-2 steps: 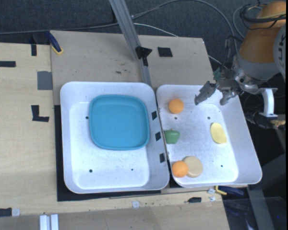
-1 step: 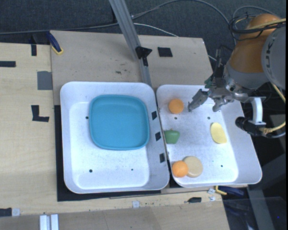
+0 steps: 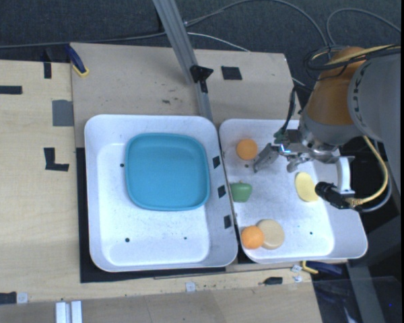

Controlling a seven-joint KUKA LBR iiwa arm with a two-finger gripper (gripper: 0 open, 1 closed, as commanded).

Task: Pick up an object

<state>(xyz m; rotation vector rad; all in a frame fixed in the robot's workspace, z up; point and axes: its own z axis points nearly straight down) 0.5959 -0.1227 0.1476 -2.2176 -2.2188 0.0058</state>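
Note:
The right bin (image 3: pixel 337 244) holds an orange ball (image 3: pixel 246 149) near its upper left, a green piece (image 3: pixel 241 192) by its left wall, a yellow piece (image 3: pixel 306 186) at the right, and an orange ball (image 3: pixel 252 237) touching a beige round piece (image 3: pixel 271 234) at the front. My gripper (image 3: pixel 275 156) hangs over the upper part of this bin, its fingers (image 3: pixel 262 159) spread, open, with nothing between them. It sits just right of the upper orange ball and left of the yellow piece.
The left bin (image 3: pixel 108 247) carries a blue square plate (image 3: pixel 167 171). A grey metal bar (image 3: pixel 182 42) runs slantwise from the top down to the bins' shared wall. Cables loop at the upper right beside the arm.

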